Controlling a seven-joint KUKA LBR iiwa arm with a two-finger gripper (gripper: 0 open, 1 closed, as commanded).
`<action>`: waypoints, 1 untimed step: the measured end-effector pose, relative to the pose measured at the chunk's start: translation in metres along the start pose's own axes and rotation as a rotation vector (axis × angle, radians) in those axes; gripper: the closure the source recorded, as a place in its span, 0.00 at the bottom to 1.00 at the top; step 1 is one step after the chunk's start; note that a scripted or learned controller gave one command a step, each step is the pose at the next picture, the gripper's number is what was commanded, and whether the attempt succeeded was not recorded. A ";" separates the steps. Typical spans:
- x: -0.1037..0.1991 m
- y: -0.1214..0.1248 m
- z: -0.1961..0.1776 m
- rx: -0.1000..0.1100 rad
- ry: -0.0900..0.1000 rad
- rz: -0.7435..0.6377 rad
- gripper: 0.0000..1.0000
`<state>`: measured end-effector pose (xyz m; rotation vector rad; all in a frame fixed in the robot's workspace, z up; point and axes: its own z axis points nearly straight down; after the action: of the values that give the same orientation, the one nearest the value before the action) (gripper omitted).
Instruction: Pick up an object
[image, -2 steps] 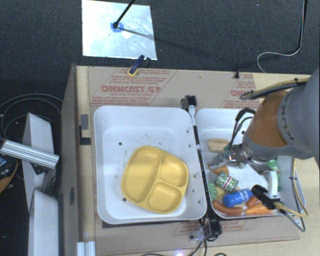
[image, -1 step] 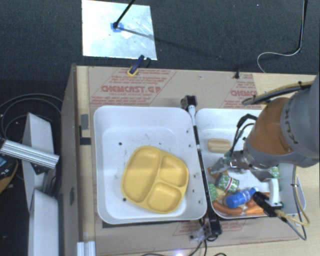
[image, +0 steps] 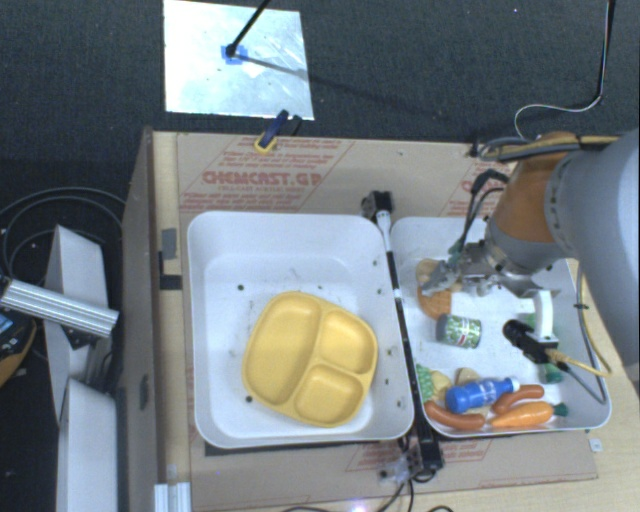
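Several items crowd the right bin (image: 585, 415); the hand (image: 455, 270) is lowered beside a tan piece (image: 436, 300), grip state unreadable. Closure should be centred on it.

A broad grey arm link (image: 600, 200) is seen at 3 o'clock. An orange band (image: 522, 205) sits above the wrist. Thin black cables (image: 478, 200) are routed beside the band. A dark metallic gripper (image: 462, 268) is fitted below.

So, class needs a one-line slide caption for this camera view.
Gripper over right bin of toys; yellow tray in left bin.
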<state>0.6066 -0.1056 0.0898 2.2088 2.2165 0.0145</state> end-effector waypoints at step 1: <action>0.017 -0.019 0.000 0.000 -0.002 0.000 0.00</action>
<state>0.5877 -0.0882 0.0897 2.2082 2.2149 0.0132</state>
